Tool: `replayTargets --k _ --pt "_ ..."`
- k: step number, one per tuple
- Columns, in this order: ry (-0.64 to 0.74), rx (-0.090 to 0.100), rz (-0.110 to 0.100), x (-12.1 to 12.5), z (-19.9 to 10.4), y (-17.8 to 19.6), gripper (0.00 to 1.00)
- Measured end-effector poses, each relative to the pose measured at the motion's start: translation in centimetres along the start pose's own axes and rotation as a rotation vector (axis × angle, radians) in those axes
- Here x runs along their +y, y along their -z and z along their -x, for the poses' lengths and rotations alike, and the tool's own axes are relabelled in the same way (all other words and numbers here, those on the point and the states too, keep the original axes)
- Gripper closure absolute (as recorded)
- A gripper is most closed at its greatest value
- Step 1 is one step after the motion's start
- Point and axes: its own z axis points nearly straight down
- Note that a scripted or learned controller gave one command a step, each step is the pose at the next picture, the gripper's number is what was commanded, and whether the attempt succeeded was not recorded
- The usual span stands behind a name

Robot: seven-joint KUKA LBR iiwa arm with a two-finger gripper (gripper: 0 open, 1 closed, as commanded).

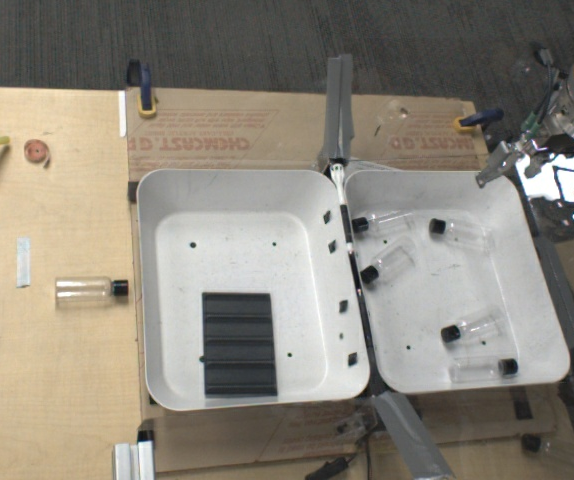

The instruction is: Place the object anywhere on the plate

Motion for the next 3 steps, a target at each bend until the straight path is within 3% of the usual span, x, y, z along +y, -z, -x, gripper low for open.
replayTargets --k 1,2,3 --pt "0.136 0.001 -0.002 -0.5 -0.2 22.1 0.0" --pt "-0.262 0.002 -0.005 1.3 -6.2 22.0 0.0" --pt "-0.724 0.0 -0.007 -6.3 -1.7 22.0 0.0"
